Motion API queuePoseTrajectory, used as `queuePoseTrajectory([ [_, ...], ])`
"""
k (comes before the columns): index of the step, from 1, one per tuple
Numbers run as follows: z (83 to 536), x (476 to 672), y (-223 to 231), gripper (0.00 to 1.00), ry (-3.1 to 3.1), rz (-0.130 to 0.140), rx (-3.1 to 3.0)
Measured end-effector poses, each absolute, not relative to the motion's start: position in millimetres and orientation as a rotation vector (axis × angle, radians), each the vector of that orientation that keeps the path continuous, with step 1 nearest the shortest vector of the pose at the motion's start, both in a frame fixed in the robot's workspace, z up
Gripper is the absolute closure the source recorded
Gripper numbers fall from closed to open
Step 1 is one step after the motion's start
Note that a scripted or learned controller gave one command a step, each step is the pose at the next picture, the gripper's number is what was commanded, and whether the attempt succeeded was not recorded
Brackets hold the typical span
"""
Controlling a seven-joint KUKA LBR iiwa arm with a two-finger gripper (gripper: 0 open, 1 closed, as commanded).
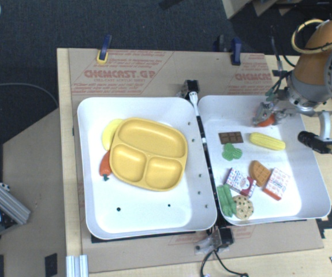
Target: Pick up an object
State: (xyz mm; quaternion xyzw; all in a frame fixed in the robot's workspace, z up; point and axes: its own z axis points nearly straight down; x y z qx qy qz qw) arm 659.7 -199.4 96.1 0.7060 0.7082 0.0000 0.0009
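Reaching into the right bin point(304, 209), my gripper point(268, 115) pinches a small orange-red object point(265, 122); corn cob point(267, 141) lies nearby. Yellow tray point(147, 153) fills the left bin point(96, 201).

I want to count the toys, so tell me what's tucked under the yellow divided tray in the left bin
Two things poke out from under the yellow divided tray at its left edge: a yellow piece and a red-orange pepper-like toy. Anything lying farther under the tray is covered and cannot be seen.

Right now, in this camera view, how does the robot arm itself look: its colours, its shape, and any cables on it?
The arm is rounded and grey, with a broad orange band above the wrist. A yellow cable loops over the orange part, and thin dark cables run beside the wrist. The end effector is a small grey metal assembly, too small to make out in detail.
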Motion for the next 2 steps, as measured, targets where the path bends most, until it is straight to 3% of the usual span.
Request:
queuePoseTrajectory([
  [2,205,652.6,-188,1.0,2.218,0.007,2.214],
])
